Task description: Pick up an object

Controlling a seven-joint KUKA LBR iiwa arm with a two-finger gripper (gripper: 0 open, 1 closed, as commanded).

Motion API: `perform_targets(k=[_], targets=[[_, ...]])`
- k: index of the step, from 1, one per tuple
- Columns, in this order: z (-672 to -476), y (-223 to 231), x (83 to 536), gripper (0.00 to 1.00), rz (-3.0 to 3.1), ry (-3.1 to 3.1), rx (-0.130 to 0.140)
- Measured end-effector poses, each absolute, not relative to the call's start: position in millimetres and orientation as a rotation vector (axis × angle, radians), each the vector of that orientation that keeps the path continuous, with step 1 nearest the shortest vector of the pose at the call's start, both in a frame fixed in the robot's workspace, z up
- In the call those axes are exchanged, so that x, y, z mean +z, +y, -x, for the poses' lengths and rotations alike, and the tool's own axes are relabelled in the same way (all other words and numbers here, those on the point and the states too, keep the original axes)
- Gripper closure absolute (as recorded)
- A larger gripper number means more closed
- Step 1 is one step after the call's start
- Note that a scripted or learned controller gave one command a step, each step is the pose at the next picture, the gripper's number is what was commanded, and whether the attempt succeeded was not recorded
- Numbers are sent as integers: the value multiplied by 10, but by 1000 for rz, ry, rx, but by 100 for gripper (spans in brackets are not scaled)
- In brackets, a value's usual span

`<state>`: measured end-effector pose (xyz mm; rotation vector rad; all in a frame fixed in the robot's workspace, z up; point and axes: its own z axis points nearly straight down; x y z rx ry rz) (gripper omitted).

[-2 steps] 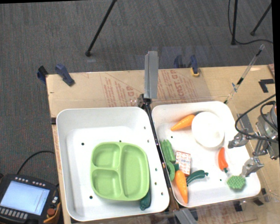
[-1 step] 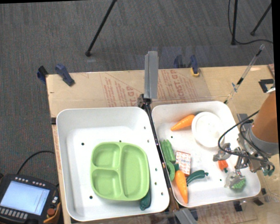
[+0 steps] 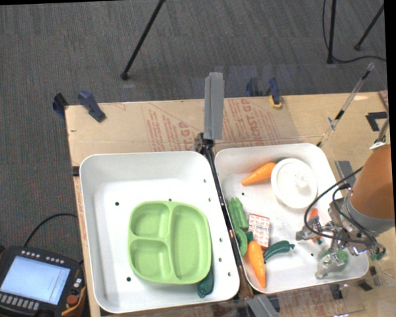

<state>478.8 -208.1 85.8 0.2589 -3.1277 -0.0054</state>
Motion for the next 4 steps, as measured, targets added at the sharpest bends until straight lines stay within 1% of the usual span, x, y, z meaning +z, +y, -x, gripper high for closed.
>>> perform_targets(k=[1, 3, 4], targets=[[-4859, -2072, 876, 0, -484, -3107, -1], [-4905, -2065, 875, 0, -729, -3060, 0], [-4896, -2069, 876, 0, -885, -3019, 1]])
